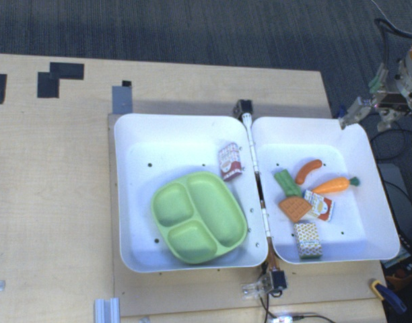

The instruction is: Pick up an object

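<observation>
Seen from above, two shallow white bins sit side by side on a wooden bench. The gripper (388,103) hangs at the far right, just outside the far right corner of the right bin (367,147); it carries nothing, and how wide it stands cannot be told. The pick looks not yet begun, so the next move calls for swinging in over the right bin and coming down on one item. Near that bin's middle lie a sausage (308,171), a carrot (331,186), a green stick (287,182), a waffle (295,208) and a small packet (322,206), closely bunched and partly touching, which could crowd a grasp. A patterned block (308,239) lies apart by the near edge. The left bin (135,180) holds a green divided plate (199,217) and a small red-and-white packet (229,161) by its far right corner.
</observation>
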Available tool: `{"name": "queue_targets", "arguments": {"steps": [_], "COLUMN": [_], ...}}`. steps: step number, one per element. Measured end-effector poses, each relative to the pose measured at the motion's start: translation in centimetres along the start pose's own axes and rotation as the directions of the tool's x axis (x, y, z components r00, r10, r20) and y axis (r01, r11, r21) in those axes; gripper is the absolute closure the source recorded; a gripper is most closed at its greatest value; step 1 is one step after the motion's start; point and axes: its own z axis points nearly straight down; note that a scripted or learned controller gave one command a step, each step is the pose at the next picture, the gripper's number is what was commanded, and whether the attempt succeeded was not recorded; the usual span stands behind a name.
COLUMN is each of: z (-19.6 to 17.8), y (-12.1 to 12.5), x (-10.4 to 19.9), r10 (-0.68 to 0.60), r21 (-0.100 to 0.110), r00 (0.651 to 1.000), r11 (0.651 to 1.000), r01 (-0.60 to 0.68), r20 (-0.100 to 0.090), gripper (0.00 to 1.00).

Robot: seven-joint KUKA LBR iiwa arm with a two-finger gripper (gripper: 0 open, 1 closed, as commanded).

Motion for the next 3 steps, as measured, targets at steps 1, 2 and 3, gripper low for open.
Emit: {"name": "queue_targets", "arguments": {"steps": [1,2,3], "z": [13.6,18.6,17.4], "y": [0.4,0.1,0.2], "x": [-1.5,2.2,2.2], "r10": [0.002,-0.002,-0.005], "r21": [0.003,-0.001,-0.006], "r00": [1.0,1.0,1.0], "r11": [1.0,1.0,1.0], "r01": [-0.002,0.002,0.005], "r20": [-0.002,-0.001,0.0], "gripper": [0.0,0.0,1.0]}}
